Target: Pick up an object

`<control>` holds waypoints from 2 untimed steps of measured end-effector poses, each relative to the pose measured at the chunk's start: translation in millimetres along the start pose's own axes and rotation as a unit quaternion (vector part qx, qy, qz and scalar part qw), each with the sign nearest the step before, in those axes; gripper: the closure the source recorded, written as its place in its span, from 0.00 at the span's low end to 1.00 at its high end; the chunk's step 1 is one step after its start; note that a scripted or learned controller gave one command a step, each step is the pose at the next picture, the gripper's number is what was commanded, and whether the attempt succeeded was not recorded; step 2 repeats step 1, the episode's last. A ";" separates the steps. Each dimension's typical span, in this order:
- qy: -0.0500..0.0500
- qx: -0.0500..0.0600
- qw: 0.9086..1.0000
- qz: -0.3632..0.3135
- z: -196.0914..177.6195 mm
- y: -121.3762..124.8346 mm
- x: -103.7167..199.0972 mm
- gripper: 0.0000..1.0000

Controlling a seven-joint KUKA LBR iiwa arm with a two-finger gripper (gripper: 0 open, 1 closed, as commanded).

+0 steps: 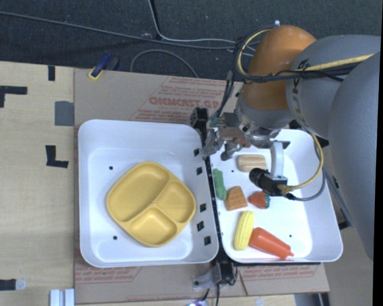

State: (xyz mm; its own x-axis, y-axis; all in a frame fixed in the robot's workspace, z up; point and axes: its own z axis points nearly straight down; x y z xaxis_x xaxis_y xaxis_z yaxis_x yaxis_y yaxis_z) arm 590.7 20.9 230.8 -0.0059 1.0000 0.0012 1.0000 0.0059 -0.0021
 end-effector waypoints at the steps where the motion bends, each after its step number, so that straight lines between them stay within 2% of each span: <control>1: -0.001 0.000 1.000 0.000 13.1 -7.6 48.7 1.00; 2: -0.001 0.000 1.000 0.000 13.1 -7.6 48.7 1.00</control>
